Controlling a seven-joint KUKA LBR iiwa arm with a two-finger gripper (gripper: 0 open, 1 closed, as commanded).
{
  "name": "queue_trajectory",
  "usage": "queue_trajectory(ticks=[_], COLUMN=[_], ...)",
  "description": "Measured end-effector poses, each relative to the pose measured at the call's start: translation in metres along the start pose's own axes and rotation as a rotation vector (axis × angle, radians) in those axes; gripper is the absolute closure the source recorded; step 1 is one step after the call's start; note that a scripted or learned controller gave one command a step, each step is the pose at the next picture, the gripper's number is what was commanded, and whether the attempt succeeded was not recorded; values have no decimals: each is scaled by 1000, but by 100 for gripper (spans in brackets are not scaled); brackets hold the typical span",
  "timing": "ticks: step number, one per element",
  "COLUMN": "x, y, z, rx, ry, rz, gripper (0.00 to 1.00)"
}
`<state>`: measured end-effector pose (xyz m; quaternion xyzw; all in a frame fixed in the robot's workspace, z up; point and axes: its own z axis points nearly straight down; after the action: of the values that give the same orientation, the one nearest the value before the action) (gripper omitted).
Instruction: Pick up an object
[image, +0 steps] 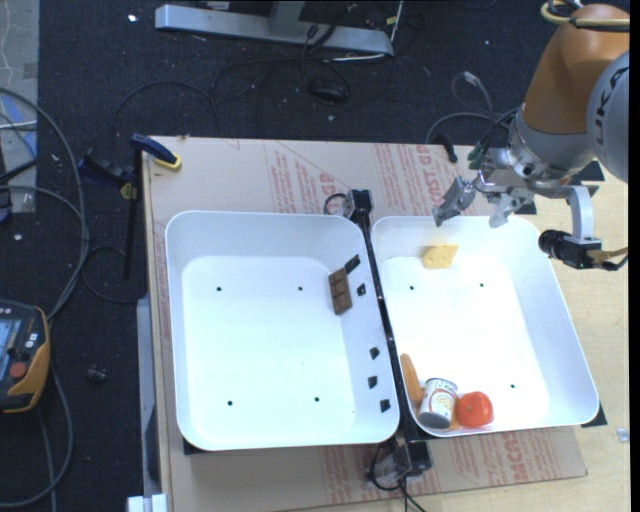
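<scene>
My gripper (478, 207) hangs over the back edge of the right bin (560, 330), its two fingers spread apart with nothing between them. Just below and left of it a yellow cheese wedge (440, 257) lies near the bin's back wall. At the right bin's front left corner sit a small can (437, 401), a red tomato (475, 409) and an orange carrot (410, 377). A brown chocolate bar (342, 288) leans against the right wall of the left bin (200, 330).
The two bins stand side by side on a cardboard sheet (260, 175). A blue and yellow clamp (155, 152) lies at the sheet's back left corner. Cables run across the dark floor behind. A black divider (378, 300) joins the bins.
</scene>
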<state>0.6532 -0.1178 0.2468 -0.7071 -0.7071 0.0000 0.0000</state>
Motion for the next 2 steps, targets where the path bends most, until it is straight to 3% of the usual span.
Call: queue_trajectory(ticks=[2], x=[6], y=[-16], z=[10], rx=[1], ry=[0], rz=[0], gripper=[0])
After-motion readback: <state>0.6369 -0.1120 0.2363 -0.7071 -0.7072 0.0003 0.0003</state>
